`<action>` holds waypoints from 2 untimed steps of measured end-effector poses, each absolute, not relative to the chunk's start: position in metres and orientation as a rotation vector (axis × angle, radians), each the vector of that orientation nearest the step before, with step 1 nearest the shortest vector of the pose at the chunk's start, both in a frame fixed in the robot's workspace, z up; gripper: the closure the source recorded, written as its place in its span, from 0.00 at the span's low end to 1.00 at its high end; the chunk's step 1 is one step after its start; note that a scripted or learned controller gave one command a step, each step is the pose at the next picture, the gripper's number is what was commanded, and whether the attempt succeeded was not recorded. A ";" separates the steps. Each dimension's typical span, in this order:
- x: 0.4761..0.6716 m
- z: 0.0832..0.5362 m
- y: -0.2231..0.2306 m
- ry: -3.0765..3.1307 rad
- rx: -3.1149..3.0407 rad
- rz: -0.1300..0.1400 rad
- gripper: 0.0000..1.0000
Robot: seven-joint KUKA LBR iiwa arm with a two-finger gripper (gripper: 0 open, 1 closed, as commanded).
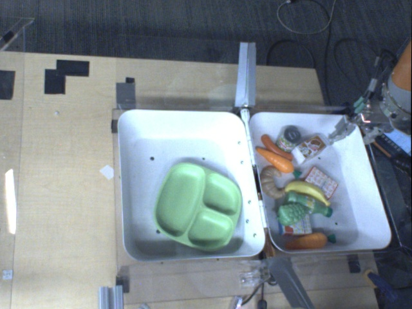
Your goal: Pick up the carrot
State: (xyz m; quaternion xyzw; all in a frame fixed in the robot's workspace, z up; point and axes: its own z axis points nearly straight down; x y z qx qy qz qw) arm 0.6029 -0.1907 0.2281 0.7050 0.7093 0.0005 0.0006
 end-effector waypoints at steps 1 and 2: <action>0.667 0.094 -0.156 2.295 2.140 0.004 0.00; 0.670 0.105 -0.155 2.298 2.127 0.008 1.00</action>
